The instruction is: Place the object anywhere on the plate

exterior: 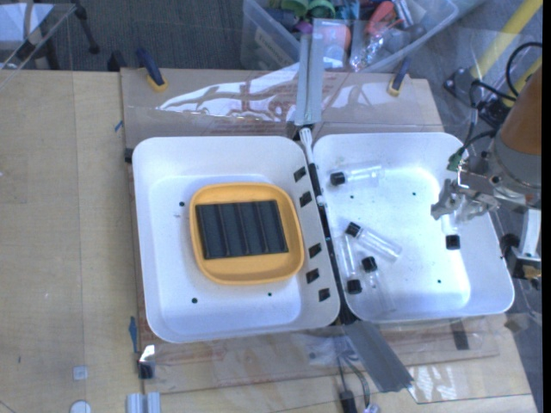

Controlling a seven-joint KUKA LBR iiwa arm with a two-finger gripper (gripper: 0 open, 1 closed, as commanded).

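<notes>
From above, the yellow plate (247, 232) sits in the left bin (164, 312), nothing on it. Three clear vials with black caps lie in the right bin (482, 304): one (357, 176) near the top, two (372, 240) (351, 265) lower left. The gripper (454, 206) hovers at the bin's right side; whether it is wide or narrow, I cannot tell. The pick seems not yet made; next it likely must descend on a vial.

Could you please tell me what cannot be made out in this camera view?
- Gripper: too small and blurred to tell whether it holds anything.
- Clear vials in the right bin: transparent, outlines blur together, so their count is uncertain.
- Arm: cut off by the right edge.
</notes>
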